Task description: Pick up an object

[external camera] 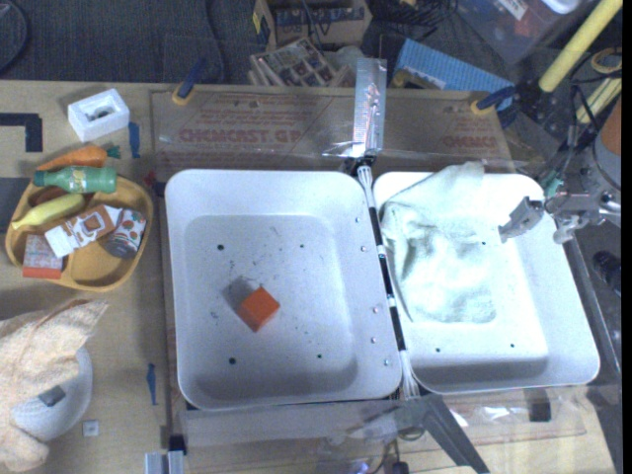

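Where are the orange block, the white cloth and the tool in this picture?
orange block (260,308): camera view, on its top face, in the left bin.
white cloth (439,245): camera view, on the middle of the crumpled cloth, in the right bin.
tool (517,221): camera view, at its fingertips, above the right bin's far right part.

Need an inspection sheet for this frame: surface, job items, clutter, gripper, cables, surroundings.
Surface: two white bins side by side, left bin and right bin, on a wooden bench.
Job's things: orange block on the left bin's floor; pale cloth crumpled in the right bin.
Clutter: yellow bowl of toy food left of the bins; small white box behind it.
Gripper: gripper at the right bin's right side, beside the cloth; finger state unclear.
Cables: dark cables on the floor behind the bench.
Surroundings: blue board and yellow bar behind.
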Robot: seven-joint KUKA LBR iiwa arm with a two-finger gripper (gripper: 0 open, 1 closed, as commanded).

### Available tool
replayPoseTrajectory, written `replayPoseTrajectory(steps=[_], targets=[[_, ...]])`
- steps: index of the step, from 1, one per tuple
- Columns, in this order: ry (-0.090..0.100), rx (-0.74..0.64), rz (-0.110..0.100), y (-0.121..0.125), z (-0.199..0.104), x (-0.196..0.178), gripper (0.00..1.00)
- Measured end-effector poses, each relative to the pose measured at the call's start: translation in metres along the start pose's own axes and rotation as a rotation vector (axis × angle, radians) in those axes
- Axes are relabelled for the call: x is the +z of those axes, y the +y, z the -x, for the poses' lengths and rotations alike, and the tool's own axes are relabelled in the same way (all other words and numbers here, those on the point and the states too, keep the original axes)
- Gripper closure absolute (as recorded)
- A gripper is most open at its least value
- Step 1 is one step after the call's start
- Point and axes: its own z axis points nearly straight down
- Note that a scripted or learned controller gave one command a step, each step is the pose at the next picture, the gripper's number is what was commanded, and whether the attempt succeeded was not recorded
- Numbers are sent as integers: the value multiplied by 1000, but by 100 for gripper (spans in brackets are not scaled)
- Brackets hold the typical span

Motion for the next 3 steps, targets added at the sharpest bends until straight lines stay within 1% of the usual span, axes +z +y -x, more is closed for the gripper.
replayPoseTrajectory(steps=[1, 2, 3], targets=[[0, 3, -1, 20, -97, 44, 0], [1, -176, -1, 8, -109, 36, 0], [-3, -68, 5, 23, -37, -1, 0]])
